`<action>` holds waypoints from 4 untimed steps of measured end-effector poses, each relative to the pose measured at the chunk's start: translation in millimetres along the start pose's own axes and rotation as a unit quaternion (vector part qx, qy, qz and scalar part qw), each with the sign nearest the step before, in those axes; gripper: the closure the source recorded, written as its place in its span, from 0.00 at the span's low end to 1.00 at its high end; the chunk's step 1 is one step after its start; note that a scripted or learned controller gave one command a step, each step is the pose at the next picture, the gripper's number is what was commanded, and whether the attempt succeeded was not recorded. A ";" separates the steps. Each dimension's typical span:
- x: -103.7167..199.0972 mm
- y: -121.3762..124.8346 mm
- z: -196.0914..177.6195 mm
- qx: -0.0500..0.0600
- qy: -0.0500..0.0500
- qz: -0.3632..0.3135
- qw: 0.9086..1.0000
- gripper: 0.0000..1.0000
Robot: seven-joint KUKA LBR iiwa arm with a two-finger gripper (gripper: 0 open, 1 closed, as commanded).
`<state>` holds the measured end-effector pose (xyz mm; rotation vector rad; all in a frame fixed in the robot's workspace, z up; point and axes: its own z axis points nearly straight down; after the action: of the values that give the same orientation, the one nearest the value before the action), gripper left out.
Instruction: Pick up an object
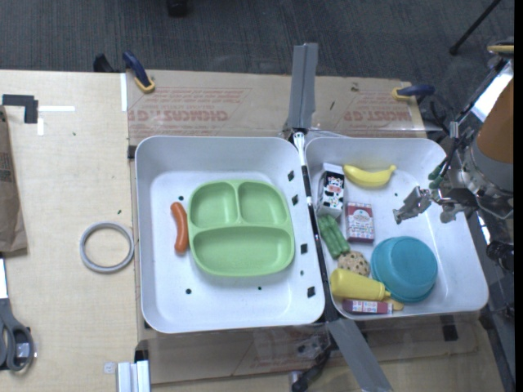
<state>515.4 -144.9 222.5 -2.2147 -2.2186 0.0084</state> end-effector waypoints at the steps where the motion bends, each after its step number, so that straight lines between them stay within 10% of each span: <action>1: 0.0 0.0 0.0 0.000 0.000 0.000 1.000 0.00; 2: -28.7 -27.2 82.1 -0.003 0.000 0.000 1.000 0.00; 3: -68.4 -2.3 110.0 -0.021 -0.001 -0.037 0.999 0.00; 4: -47.9 -37.1 64.1 -0.004 0.000 0.064 0.998 0.00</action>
<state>477.9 -192.8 158.7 -2.3576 -2.0757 0.0013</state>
